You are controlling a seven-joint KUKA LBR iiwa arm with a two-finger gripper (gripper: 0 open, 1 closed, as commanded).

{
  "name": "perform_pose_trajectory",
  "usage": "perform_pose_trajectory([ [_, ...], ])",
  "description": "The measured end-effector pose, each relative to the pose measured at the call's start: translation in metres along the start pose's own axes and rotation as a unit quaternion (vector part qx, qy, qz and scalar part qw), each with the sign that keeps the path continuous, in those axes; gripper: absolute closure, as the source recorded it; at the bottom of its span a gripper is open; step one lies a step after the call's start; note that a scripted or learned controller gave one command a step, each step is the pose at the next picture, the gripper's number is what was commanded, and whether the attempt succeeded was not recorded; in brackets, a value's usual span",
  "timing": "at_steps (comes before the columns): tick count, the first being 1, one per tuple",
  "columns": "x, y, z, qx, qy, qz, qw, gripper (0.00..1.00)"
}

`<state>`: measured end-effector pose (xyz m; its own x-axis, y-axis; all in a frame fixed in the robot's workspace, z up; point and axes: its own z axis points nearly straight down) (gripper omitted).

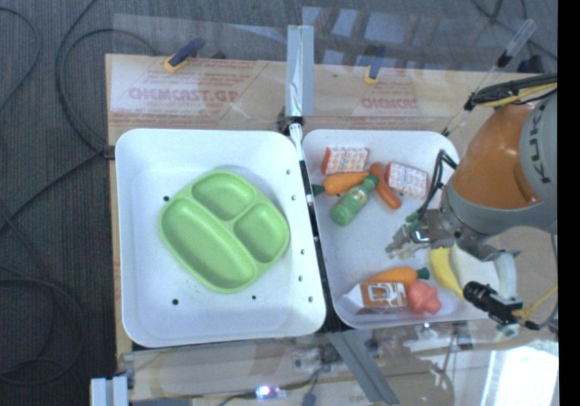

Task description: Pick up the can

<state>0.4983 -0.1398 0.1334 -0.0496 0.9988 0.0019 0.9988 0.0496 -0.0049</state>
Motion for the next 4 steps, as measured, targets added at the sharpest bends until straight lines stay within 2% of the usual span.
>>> perform_pose_trajectory([
  [1, -0.017, 0.067, -0.066, -0.002, -0.002, -0.13, 0.9915, 1.0],
  [2, -0.017, 0.001, -0.011, -0.001, 0.0, -0.136, 0.9908, 1.0],
  [3, -0.017, 0.001, -0.011, -0.001, 0.0, -0.136, 0.9907, 0.0],
  [4, -0.075, 0.063, 0.043, -0.007, 0.001, -0.097, 0.9952, 0.0],
])
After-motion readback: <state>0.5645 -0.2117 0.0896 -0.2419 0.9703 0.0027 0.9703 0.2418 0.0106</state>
